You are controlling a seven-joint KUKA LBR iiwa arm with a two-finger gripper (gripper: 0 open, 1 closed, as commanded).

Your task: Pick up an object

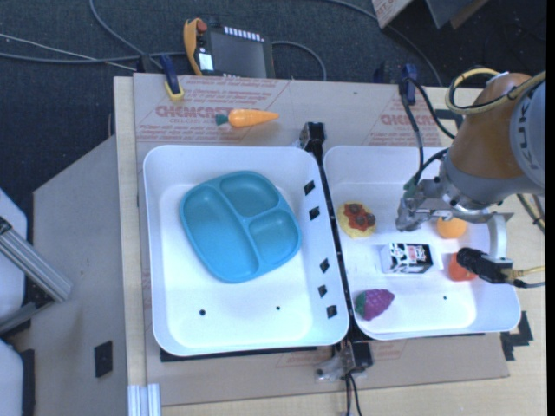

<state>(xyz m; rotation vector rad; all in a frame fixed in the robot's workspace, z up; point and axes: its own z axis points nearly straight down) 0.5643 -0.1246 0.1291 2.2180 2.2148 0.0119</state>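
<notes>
The counter (260, 102) carries two shallow white bins side by side. The left bin (165, 232) contains one blue divided plate (238, 224), lying flat and slightly rotated, with three compartments facing up.

The right bin (381, 180) contains several small objects. A yellow-and-red toy food item (357, 219) lies near the bin's left wall, in the upper half. A small black-and-white carton (408, 257) lies on its side near the bin's centre. A purple bunch of toy grapes (374, 302) lies at the lower left corner, just beside the divider between the bins. An orange rounded object (451, 227) sits to the right of the hand, partly hidden by the arm. An orange-red object (460, 269) lies near the right wall, with a black part of the rig overlapping it.

The arm (490, 141) reaches in from the right, over the right bin. The hand (414, 213) is positioned above the bin floor, between the yellow-and-red toy food item and the orange rounded object, and just above the carton. Nothing is visible between its fingers; how far they are spread cannot be determined.

A toy carrot (247, 118) lies on the counter outside the bins, above the left bin.
</notes>
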